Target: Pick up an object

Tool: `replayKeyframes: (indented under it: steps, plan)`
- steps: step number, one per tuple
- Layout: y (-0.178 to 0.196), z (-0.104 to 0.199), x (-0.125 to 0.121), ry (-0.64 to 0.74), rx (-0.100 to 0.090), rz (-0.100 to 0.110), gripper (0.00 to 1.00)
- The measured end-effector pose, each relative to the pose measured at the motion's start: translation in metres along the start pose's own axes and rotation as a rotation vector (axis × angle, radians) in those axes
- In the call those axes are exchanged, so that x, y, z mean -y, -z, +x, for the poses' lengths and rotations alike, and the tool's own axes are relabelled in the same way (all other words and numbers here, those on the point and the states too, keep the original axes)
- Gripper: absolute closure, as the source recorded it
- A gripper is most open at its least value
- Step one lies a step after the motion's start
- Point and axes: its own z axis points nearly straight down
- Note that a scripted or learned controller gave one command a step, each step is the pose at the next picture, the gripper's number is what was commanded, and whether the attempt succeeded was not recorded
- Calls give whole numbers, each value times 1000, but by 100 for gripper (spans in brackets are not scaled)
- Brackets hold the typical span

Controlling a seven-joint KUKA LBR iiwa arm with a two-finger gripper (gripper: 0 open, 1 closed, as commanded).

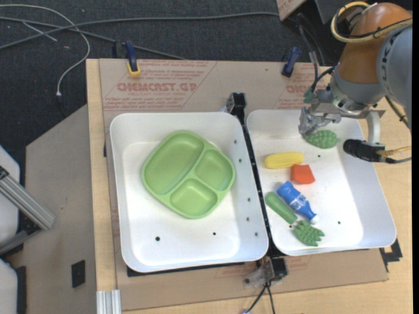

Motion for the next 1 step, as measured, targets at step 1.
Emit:
replayKeyframes:
  steps: [1]
  plan:
    - [53, -9, -7, 0, 1, 0, 100]
